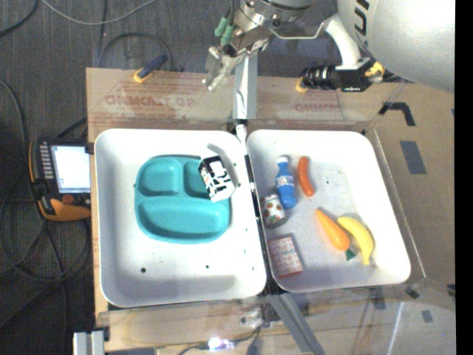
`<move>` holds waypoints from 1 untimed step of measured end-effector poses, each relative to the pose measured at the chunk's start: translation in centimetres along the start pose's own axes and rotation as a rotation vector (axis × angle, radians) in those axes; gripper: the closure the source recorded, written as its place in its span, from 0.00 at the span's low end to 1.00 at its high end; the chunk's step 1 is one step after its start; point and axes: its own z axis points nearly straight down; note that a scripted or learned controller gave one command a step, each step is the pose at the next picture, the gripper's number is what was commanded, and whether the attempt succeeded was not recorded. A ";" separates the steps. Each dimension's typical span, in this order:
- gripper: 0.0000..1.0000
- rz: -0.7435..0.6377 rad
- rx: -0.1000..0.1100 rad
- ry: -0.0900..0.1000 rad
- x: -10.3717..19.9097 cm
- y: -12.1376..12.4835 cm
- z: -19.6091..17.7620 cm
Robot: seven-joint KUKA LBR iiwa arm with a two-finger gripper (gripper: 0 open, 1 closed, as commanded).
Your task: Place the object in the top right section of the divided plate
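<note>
While the arm is cropped by the upper edge, its gripper hangs blurred, aperture indiscernible; black-and-white object rests in teal divided plate, upper-right section

box in divided plate's top right section, left bin

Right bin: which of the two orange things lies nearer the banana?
The carrot, touching the banana at lower right; the orange sausage lies higher, beside the blue bottle.

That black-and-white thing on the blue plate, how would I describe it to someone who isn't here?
Find the left white bin, which holds a teal divided plate. On the plate's top right section sits a small box, white with bold black markings, unlike the colourful items in the other bin.
</note>
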 end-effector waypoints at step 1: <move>1.00 -0.077 0.001 0.003 3.6 -1.3 0.9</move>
